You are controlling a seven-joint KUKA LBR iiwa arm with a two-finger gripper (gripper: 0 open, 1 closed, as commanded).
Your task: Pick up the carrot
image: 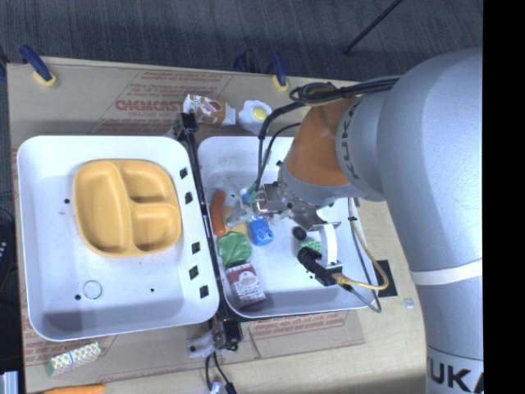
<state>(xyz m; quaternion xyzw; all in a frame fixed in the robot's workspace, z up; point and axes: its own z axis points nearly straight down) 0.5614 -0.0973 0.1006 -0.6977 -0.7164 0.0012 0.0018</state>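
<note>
Hovering over the right bin [283,150], gripper [261,206] just right of the carrot [217,212]; finger spread impossible to tell. Best to shift left, align along the carrot, avoid the green item [234,247].

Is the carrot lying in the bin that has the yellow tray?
No, the carrot lies in the right bin, against its left wall, while the yellow tray sits in the left bin.

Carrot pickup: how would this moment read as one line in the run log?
carrot: lying in right bin, by left wall | end effector: low beside it | grasp: not seen | yellow tray: left bin
</note>
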